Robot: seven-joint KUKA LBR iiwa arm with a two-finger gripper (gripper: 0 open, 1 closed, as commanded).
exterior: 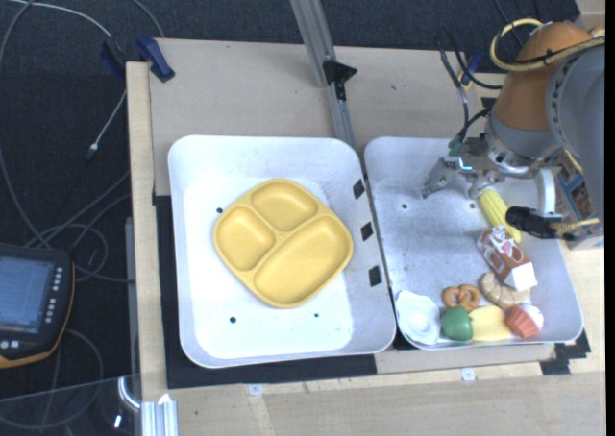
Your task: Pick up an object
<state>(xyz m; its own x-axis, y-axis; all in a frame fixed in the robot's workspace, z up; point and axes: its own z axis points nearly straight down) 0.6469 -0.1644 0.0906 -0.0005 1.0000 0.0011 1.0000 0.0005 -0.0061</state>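
Observation:
My gripper (pixel 454 184) hangs over the far part of the right bin (pixel 423 232), its two grey fingers spread open above bare bin floor with nothing between them. A yellow corn cob (pixel 496 206) lies just to its right. Toward the near right of the bin lie a brown and white snack (pixel 504 252), a white block (pixel 524 277), a pretzel (pixel 459 296), a green fruit (pixel 457 326), a yellow piece (pixel 491 325), a red piece (pixel 527 321) and a white cup (pixel 416 314).
The left bin (pixel 192 232) holds a yellow divided plate (pixel 283 241). A metal post (pixel 317 31) rises behind the bins. The arm's orange band (pixel 538 69) and cables crowd the far right corner. A tablet (pixel 29 300) lies off the bench at left.

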